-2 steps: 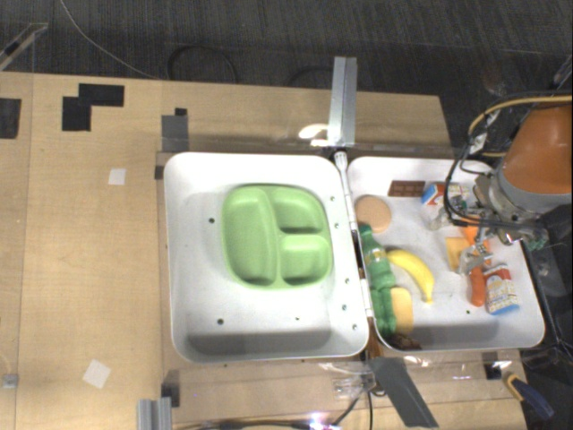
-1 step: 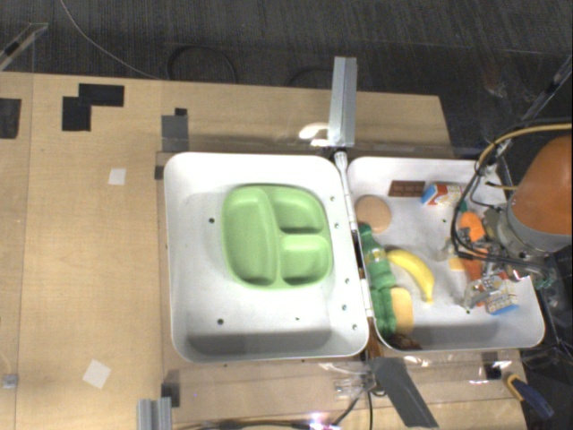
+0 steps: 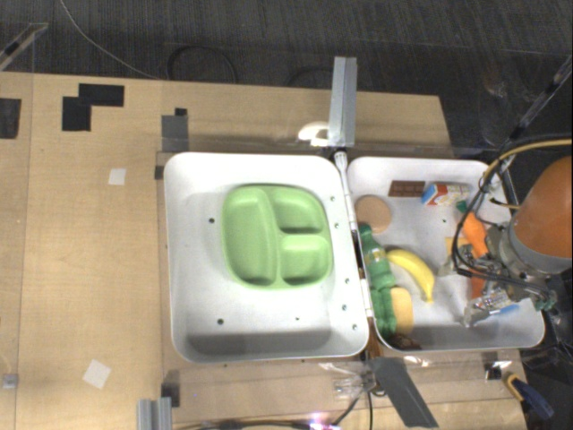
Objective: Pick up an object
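- End effector (image 3: pixel 491 307) sits low in the right white bin (image 3: pixel 421 176), near its right edge; finger state cannot be told.
- Risk: the crowded small items near the curved yellow banana (image 3: pixel 414 271) could slip or get knocked aside.

the arm (image 3: pixel 546 227) is grey with a rounded orange band on top. black and yellow cables (image 3: pixel 488 186) loop off its left side, and thinner dark wires hang around the wrist. the gripper (image 3: pixel 491 307) below is silvery metal with a bit of blue beside it.
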Controlling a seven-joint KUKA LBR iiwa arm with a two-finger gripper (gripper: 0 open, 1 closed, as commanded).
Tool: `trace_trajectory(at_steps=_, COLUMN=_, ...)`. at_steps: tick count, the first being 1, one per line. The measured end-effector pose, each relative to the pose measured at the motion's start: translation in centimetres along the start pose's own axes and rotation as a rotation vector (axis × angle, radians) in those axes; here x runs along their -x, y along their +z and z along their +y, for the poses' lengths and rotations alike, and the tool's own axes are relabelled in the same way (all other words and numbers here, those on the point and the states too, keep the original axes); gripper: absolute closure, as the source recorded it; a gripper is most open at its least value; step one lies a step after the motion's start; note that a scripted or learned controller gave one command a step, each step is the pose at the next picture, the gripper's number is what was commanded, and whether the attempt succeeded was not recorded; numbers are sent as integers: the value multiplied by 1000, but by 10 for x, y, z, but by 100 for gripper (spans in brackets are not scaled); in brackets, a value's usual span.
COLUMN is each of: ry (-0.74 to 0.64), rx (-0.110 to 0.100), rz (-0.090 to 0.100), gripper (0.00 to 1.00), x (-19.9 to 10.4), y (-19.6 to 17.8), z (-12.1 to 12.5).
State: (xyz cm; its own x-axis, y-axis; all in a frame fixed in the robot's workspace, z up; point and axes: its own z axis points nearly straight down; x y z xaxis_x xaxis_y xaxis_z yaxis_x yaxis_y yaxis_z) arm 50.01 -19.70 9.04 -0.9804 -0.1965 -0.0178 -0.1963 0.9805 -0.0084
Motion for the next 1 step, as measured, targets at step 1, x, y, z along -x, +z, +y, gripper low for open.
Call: trace_trajectory(at_steps=1, ry=-27, rx=-1, rz=-1, gripper=0, x=12, y=-1, z=30)
